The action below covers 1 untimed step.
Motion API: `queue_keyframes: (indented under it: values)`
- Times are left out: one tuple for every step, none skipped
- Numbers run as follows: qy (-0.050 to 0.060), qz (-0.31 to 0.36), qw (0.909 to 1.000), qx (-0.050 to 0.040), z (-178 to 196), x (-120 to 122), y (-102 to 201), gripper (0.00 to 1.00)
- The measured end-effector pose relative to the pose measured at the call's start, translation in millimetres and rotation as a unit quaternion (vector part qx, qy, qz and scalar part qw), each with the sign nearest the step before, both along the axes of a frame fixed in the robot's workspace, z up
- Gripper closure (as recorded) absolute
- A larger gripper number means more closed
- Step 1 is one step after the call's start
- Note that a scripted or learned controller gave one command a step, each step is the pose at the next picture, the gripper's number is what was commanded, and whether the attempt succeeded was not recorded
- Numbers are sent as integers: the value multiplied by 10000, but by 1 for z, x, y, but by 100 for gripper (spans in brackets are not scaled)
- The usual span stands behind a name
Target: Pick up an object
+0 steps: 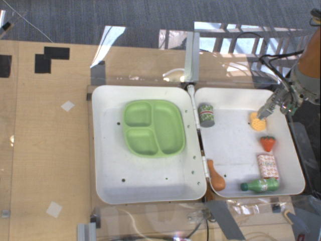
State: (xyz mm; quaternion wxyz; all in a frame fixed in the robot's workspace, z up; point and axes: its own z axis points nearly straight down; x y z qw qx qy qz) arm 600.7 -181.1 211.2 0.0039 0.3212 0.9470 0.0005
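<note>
Arm slants in from the far right, gripper (264, 112) dipped into the right bin (233, 157), tip just above the yellow object (258, 124) near the far right corner.

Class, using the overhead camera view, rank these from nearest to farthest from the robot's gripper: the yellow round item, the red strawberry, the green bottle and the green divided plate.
1. Yellow round item: right at the gripper tip, right bin's far side.
2. Red strawberry: just below it, by the right wall.
3. Green bottle: lying at the right bin's near edge.
4. Green divided plate: in the left bin.
</note>
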Motion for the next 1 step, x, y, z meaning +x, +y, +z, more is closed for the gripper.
queue_keyframes:
  values:
    - [0, -1603, 9871, 16, 13, -31, 37, 100]
